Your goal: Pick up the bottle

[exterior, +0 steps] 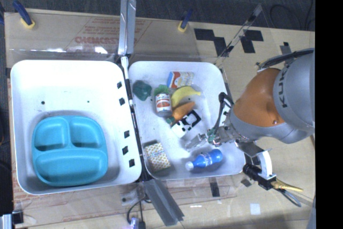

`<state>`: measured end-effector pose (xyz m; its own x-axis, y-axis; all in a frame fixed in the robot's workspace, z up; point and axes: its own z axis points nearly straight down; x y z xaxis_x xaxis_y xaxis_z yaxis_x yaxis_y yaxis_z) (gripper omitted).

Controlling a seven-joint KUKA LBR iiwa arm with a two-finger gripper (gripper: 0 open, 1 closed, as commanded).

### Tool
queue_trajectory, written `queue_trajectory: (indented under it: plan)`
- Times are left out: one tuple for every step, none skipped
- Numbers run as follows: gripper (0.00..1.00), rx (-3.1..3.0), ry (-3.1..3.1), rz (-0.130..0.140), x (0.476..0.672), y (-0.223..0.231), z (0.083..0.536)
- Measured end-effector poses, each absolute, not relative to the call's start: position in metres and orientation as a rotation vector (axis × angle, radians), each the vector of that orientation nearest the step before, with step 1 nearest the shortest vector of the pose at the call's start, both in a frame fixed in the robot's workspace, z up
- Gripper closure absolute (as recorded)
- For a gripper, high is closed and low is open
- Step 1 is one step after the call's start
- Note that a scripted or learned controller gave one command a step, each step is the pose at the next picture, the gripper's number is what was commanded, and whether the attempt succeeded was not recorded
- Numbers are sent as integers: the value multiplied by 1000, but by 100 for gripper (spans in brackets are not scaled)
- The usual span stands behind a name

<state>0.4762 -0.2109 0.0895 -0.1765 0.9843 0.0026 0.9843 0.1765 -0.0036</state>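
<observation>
Gripper (206,138) sits low in the right bin (225,88) near its front-right corner, just above the blue bottle (206,160); jaw state cannot tell.

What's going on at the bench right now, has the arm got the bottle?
Not yet. The blue bottle lies on its side near the front edge of the right bin, among a banana, a can and other items. The gripper hovers just above it, nothing visibly held. The left bin holds a blue divided tray.
</observation>
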Motion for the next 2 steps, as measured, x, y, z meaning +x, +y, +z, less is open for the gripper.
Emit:
queue_trajectory:
  plan:
    - [100, -2003, -2409, 5, 476, -211, 97]
    - [100, -1994, -2412, 9, 476, -211, 104]
